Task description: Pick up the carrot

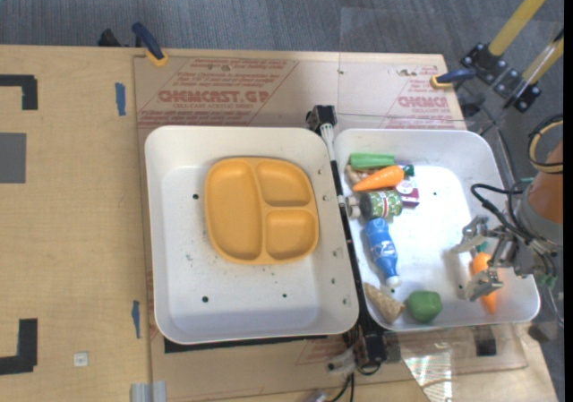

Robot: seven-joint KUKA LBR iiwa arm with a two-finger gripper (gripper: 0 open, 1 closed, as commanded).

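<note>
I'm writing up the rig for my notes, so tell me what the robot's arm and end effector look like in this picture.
The end effector is a small skeletal assembly of silvery-grey metal with thin fingers and small orange parts among them. Black cables loop over it toward the wrist. Behind it, at the right edge, an orange band and grey housing of the arm show. No markings are legible.

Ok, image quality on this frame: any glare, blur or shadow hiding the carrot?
Camera view: the carrot is sharp and evenly lit in the right bin; glare blows out the top-left floor; the gripper looks slightly soft; the orange plate shows no glare.
</note>
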